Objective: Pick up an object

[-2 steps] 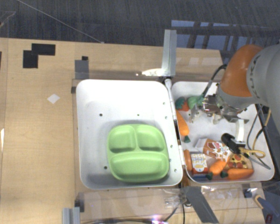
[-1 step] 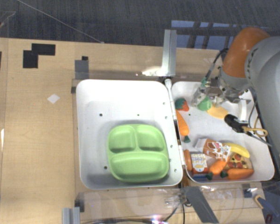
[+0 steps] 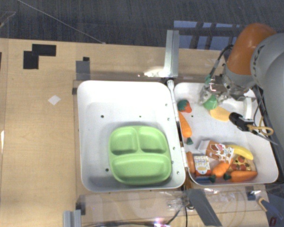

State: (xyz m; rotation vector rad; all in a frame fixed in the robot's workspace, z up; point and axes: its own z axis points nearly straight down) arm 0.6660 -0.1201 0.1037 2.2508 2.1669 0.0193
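I had the jaws (image 3: 212,94) low over the far end of the right bin (image 3: 270,174), and from my seat I could not tell how far apart they stood or whether anything sat between them. Directly under them lay a small green rounded piece (image 3: 209,103), touching or nearly touching the tips; a yellow lemon-like piece (image 3: 219,113) lay just beside it, toward the near side. To do this step well, I judged the descent should centre on the green piece alone, with the closing line kept clear of the yellow one and of the bin's far wall, since smooth rounded plastic tends to squirt out of an off-centre pinch.

Further toward the near side of the jaws sat a heap of glossy toy food: a banana (image 3: 242,151), carrots (image 3: 244,176) and a printed carton (image 3: 217,150). An orange carrot (image 3: 184,125) lay along the divider. Across the divider from the jaws, the left bin (image 3: 92,98) held a matte green sectioned plate (image 3: 140,154). Both bins rested on the pale wooden worktop (image 3: 33,150).
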